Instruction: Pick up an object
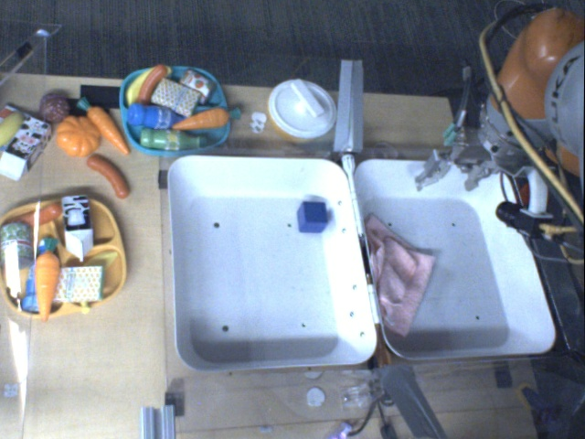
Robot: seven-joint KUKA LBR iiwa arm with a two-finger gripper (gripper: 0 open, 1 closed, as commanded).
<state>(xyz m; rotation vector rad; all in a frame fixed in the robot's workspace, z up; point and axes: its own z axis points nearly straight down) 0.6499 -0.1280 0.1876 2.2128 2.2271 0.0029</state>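
Hovering gripper [454,174] apparently spread, nothing between its fingers, pink cloth [400,280] below-left, blue cube [313,216] well apart.

The wooden bench [265,410] bears two white bins [265,355] and toy-food baskets [110,245].

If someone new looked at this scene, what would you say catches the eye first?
A blue cube sits alone in the left bin, and a crumpled pink cloth lies against the left wall of the right bin. The gripper hangs over the right bin's far edge.
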